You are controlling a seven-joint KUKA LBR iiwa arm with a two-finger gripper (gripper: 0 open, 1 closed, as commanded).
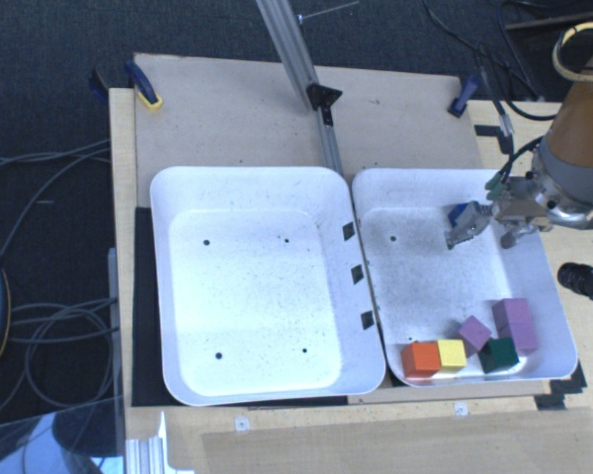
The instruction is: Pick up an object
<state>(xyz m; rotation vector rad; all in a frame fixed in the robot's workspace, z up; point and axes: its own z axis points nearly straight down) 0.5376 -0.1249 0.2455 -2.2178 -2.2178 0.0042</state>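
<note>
Here, blocks (pixel 469 344): orange, yellow, purple, green.

A robotics lab: a plywood worktop (pixel 237 97) bearing two white bins (pixel 168 205), blue clamps (pixel 143 85) at its far corners, loose cables (pixel 40 314) on dark carpet (pixel 49 28) at left.

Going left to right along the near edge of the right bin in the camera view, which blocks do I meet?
Orange block → yellow block → small purple block → green block → tall purple block.
</note>
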